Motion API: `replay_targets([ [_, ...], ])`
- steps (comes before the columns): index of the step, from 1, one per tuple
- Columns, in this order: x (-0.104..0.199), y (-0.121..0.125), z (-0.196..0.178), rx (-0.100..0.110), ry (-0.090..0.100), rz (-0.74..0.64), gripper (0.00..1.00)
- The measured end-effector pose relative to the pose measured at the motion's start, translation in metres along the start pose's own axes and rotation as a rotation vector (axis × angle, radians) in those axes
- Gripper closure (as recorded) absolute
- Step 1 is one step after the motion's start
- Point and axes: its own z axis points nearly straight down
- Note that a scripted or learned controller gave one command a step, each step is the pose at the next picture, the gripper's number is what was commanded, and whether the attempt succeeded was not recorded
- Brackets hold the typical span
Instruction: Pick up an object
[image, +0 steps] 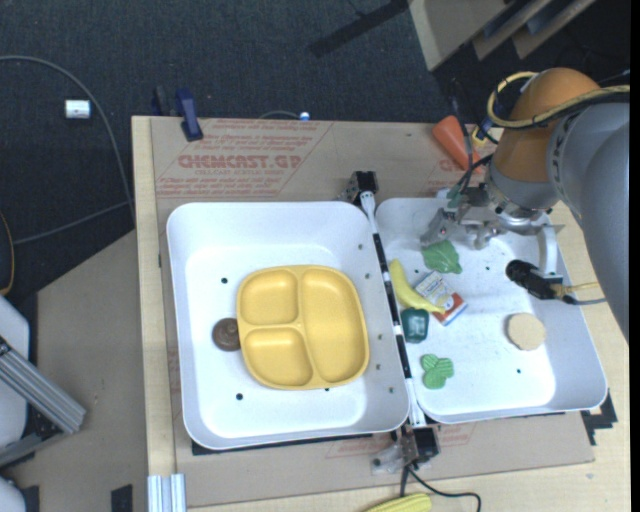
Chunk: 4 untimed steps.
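Note:
My gripper (447, 228) hangs low over the far left part of the right bin (570, 370). Just below and in front of it lies a green leafy piece (442, 258); whether the two touch is unclear. Nearer the divider are a yellow banana (404, 284), a red and white packet (441, 297), a small teal block (414, 324) and another green piece (436, 371). A tan round puck (525, 331) rests toward the bin's right side.
The left bin (200, 240) holds a yellow divided plate (301, 326) with a brown round thing (227, 334) at its left edge. An orange thing (452, 140) lies on the cardboard behind the right bin. The grey arm fills the upper right.

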Motion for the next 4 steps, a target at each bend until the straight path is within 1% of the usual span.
replay_targets([
  [1, 0.001, 0.001, -0.011, -0.004, -0.001, -0.001, 1.00],
  [2, 0.001, 0.001, -0.010, -0.003, -0.001, -0.001, 0.00],
  [3, 0.020, -0.012, 0.000, 0.004, 0.003, -0.002, 0.00],
  [4, -0.021, 0.002, 0.000, -0.001, 0.000, 0.000, 0.00],
])
